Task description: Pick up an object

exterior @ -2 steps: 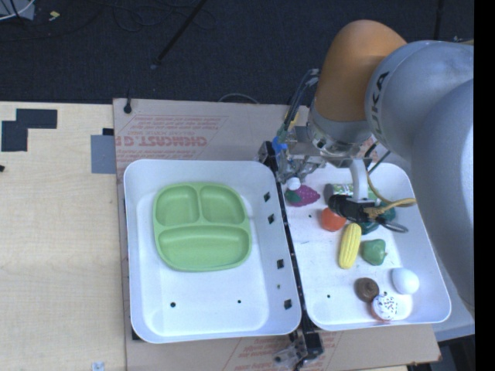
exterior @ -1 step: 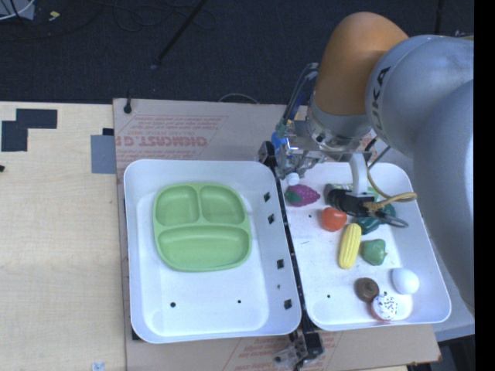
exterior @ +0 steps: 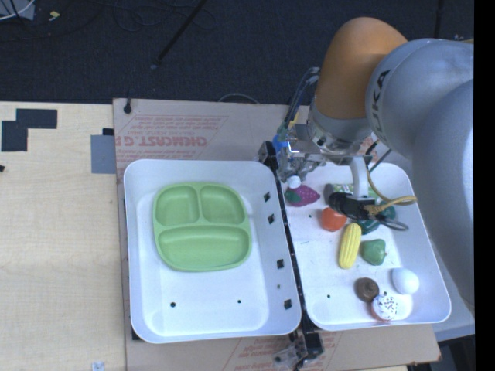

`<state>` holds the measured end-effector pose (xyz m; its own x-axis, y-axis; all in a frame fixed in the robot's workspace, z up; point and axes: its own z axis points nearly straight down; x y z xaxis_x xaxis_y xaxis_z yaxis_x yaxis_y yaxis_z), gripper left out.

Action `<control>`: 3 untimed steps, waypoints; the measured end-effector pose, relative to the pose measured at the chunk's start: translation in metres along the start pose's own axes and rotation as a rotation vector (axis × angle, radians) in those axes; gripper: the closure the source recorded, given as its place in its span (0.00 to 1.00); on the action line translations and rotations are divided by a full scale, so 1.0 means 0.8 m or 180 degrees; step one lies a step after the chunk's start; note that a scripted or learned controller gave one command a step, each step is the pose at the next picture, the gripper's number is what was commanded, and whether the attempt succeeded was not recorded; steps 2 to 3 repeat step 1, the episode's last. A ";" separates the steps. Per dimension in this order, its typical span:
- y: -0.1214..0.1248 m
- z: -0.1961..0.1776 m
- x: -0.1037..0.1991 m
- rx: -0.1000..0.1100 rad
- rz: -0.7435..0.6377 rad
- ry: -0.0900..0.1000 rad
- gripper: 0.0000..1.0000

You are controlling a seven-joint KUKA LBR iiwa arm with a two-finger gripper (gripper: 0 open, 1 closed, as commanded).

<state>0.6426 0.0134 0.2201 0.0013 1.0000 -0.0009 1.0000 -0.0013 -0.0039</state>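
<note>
Purple, a small toy vegetable (exterior: 303,195) lies at the back-left of the right bin (exterior: 433,284), directly below the end effector (exterior: 298,170); I cannot tell whether anything is gripped. Nearby lie a corn cob (exterior: 349,245), an orange ball (exterior: 333,219) and a white egg (exterior: 404,280). A green divided plate (exterior: 203,226) sits in the left bin (exterior: 147,300).

Left bin (exterior: 147,300): green divided plate (exterior: 203,227).
Right bin (exterior: 433,300): corn cob (exterior: 349,245), purple item (exterior: 303,195), white egg (exterior: 404,280).
Arm (exterior: 402,91): above right bin.
</note>
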 end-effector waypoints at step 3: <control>-0.021 -0.012 0.004 0.0000 0.0006 0.0004 1.00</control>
